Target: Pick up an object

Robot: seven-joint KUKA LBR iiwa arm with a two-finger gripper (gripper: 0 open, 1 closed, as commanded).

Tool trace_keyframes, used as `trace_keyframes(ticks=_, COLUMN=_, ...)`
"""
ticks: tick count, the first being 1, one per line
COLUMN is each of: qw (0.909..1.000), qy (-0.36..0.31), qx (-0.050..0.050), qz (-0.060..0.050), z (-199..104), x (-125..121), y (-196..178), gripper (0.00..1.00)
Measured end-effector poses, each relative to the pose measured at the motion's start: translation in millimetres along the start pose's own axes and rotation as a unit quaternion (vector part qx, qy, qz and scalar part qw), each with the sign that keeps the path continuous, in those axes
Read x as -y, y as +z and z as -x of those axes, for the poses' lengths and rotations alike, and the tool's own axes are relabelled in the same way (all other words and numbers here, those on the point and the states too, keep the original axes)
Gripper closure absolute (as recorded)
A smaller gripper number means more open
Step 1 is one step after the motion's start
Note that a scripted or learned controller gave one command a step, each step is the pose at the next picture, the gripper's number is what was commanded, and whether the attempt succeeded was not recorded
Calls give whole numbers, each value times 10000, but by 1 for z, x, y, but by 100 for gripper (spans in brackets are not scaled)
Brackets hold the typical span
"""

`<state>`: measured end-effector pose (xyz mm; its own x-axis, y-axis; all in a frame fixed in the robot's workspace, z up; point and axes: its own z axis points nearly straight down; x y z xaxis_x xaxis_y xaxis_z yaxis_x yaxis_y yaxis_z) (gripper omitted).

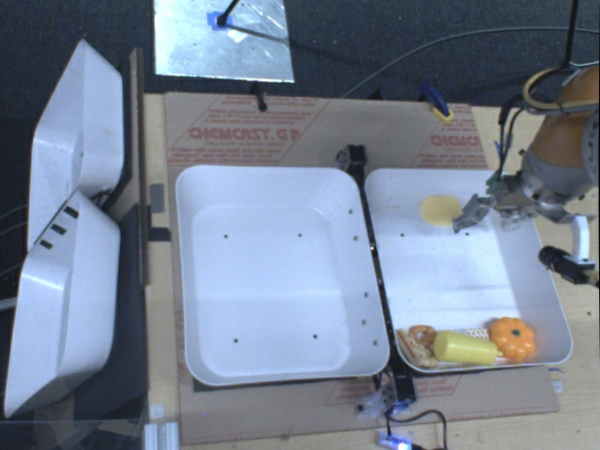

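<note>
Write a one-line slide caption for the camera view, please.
Gripper hovers beside a yellow disc in the right bin.

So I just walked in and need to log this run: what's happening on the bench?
The arm's gripper is down in the right bin, right beside a pale yellow disc near the far wall. Nothing shows between its fingers. At that bin's near edge lie a pretzel-like piece, a yellow block and a small orange pumpkin.

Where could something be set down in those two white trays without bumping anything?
The left bin has bare floor from wall to wall. In the right bin, the middle is free, between the yellow disc by the gripper up top and the near edge, crowded with a pretzel, yellow block and orange pumpkin.
</note>
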<state>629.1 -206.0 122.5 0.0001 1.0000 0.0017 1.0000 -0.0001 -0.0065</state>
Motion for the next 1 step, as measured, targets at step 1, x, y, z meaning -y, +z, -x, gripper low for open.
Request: trace_keyframes(ticks=1, qw=10000, qy=-8, qx=6, qz=22, z=0, x=-24, y=40, gripper=0)
